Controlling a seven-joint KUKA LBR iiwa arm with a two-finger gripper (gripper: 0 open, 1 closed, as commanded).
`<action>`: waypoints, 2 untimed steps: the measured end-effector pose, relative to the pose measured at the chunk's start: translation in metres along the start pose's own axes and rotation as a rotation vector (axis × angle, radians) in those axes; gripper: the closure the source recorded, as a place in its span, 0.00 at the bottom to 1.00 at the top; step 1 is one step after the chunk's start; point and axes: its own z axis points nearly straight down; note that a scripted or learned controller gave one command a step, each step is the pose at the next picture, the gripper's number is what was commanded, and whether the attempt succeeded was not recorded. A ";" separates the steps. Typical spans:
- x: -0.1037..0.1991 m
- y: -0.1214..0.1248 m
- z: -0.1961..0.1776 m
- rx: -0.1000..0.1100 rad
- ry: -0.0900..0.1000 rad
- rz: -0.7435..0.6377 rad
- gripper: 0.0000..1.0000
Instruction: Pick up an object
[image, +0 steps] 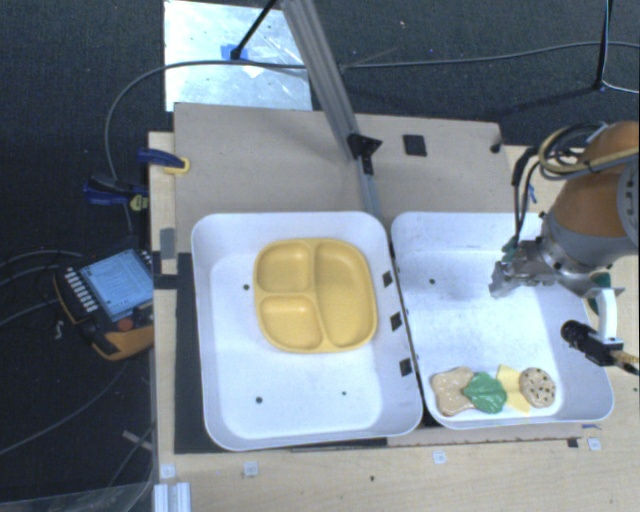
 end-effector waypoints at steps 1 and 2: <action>0.001 0.004 -0.065 -0.004 -0.001 -0.001 1.00; 0.001 0.005 -0.062 0.002 0.000 -0.001 1.00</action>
